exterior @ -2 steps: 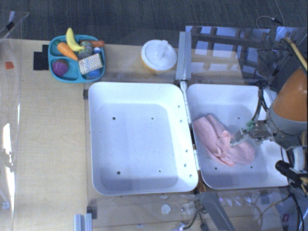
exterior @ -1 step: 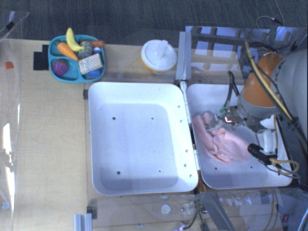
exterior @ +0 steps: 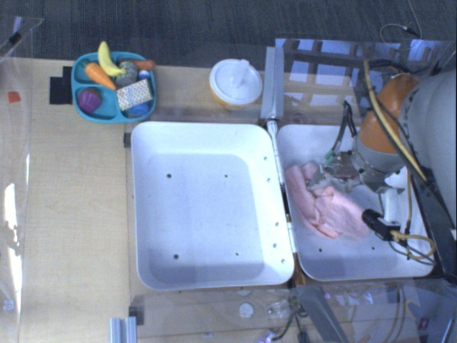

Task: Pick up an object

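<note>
One pink cloth (exterior: 325, 207) is seen crumpled in the right bin (exterior: 343, 263), lying from that bin's left wall toward its middle. The gripper (exterior: 335, 174) is lowered over the cloth's upper folds, near the bin's far half, and appears to be touching the fabric. Whether its fingers are spread or closed cannot be told, since they are masked by the wrist and cables.

The cloth is judged to be light, soft and limp. It would sag and trail when lifted, and nothing in it is fragile. A raised ridge or bunched fold, rather than a flat patch, is thought the best place for a pinch, because a thin single layer could slip out.

Two white bins are counted, side by side; the left bin (exterior: 143, 213) is set against the right one's left wall. Beyond the left bin's far-left corner, one blue tray (exterior: 77, 95) of toy food is placed on the bench (exterior: 64, 227), with one banana (exterior: 107, 61) and one carrot (exterior: 98, 74) made out. One round white lidded container (exterior: 235, 81) is placed past the far-right corner.
</note>
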Available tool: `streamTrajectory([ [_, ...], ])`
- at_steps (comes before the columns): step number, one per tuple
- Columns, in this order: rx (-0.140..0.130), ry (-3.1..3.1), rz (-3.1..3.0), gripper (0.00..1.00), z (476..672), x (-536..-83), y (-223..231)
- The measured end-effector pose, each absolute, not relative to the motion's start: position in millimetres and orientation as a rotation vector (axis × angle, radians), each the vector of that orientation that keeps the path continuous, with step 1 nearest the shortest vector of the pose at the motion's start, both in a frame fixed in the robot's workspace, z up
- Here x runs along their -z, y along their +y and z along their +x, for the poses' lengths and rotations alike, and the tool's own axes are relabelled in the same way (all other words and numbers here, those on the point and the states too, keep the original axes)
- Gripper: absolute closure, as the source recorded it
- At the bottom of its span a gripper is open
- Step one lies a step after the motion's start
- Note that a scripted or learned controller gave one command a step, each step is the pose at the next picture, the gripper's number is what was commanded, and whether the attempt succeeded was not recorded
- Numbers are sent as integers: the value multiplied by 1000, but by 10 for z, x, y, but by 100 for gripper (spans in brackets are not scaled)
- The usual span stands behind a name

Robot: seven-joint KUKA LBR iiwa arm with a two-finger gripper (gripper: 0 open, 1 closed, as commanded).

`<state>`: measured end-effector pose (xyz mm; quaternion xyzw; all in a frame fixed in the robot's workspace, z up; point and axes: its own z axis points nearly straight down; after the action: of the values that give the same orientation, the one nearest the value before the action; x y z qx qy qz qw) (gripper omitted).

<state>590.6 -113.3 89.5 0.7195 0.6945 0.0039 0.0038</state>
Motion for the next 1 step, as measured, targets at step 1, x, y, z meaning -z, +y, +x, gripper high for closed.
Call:
streamTrajectory([
  [1, -4, 2596, 1761, 0, 6047, -1282, -846],
])
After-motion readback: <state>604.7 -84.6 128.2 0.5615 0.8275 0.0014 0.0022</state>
